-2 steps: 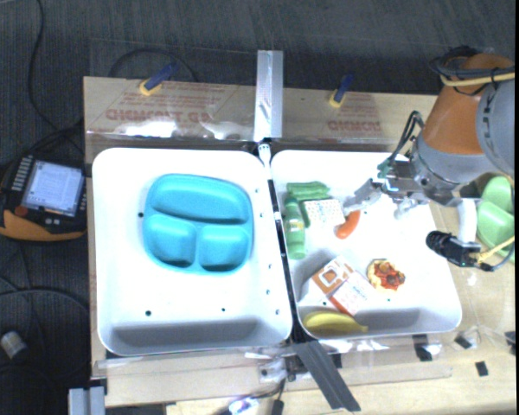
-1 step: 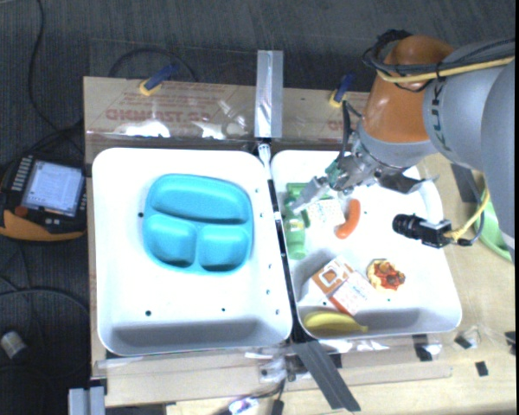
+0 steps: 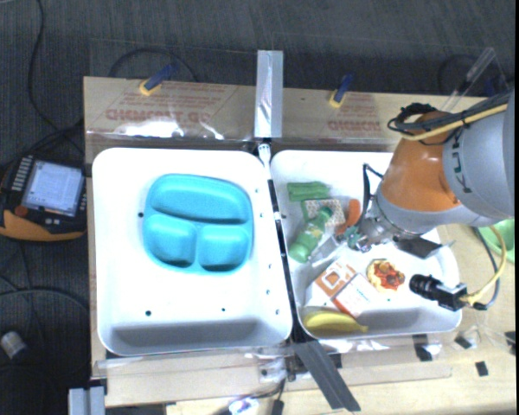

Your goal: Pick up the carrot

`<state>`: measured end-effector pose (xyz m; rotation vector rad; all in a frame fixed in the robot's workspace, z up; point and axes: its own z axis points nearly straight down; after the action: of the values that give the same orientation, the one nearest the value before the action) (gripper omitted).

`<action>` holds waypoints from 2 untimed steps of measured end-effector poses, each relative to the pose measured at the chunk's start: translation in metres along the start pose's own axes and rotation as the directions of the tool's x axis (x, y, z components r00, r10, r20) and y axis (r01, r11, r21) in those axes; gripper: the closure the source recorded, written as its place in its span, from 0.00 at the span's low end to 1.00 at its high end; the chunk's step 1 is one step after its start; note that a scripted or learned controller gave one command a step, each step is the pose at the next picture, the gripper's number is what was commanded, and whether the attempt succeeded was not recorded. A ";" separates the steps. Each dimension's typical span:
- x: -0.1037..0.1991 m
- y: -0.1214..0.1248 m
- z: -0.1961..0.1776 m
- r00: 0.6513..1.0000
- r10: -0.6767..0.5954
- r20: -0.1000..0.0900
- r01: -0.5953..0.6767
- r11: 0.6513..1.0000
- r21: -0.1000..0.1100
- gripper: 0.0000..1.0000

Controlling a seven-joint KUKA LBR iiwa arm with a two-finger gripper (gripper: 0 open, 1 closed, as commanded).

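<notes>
The carrot (image 3: 353,207) is a small orange piece in the right bin (image 3: 432,322), lying beside a green bottle (image 3: 310,234) and partly hidden by the arm. My gripper (image 3: 358,235) hangs low in that bin, just below and to the right of the carrot, close to it. The grey wrist and its orange band cover the tips from above, and I see nothing clearly held between them.
The right bin also holds a green packet (image 3: 307,191), an orange-and-white box (image 3: 346,288), a small pizza toy (image 3: 386,275) and a banana (image 3: 333,322). A blue compartment tray (image 3: 197,221) lies in the left bin (image 3: 121,318). A handheld device (image 3: 43,193) sits on the floor at left.
</notes>
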<state>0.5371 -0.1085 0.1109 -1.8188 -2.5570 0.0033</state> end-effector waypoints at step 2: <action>-0.025 0.072 -0.086 0.993 -0.121 0.001 0.121 0.993 -0.003 0.00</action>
<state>0.6139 -0.1080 0.1970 -1.6612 -2.6650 0.0006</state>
